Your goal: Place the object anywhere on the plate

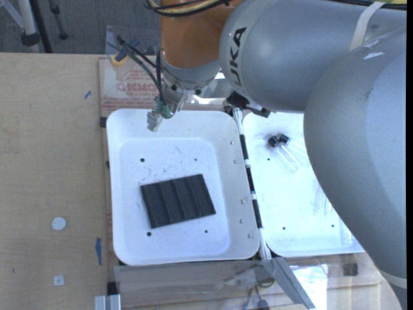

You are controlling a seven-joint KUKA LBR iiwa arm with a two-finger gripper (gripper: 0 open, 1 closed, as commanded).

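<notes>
My gripper (155,120) hangs over the left bin's (122,237) far rim; whether my jaws are spread or pressed together I cannot tell. A dark ribbed plate (177,201) lies flat in that bin. A clear vial (284,152) lies in the right bin (303,244).

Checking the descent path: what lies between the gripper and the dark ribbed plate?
Bare white bin floor, in the camera view, separates the gripper from the plate.
</notes>
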